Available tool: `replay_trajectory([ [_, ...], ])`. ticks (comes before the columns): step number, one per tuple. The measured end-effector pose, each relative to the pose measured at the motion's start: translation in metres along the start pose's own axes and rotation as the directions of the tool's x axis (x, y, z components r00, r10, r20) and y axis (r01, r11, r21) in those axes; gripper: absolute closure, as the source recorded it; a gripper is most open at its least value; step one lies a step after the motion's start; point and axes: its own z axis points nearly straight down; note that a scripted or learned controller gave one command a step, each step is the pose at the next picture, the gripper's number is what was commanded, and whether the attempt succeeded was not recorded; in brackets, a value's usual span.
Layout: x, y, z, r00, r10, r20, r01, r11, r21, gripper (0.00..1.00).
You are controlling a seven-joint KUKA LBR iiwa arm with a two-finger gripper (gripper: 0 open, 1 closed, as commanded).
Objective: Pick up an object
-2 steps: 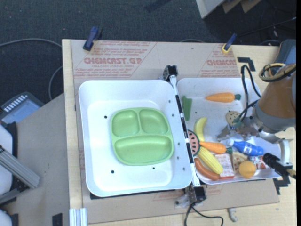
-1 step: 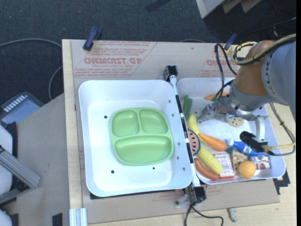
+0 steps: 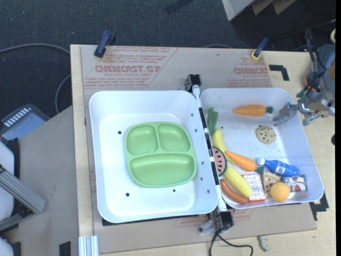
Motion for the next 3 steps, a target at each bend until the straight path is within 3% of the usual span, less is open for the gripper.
replay_trajectory([
  [1, 0.054, -0.102, 0.058, 1.000, 0.000, -0.003, 0.000, 1.000, 0.003, 0.00],
  [2, 0.009, -0.020, 0.101, 1.000, -0.004, -0.006, 0.004, 1.000, 0.002, 0.00],
  [3, 0.000, -0.068, 0.011, 1.000, 0.000, 0.000, 0.000, 1.000, -0.001, 0.00],
])
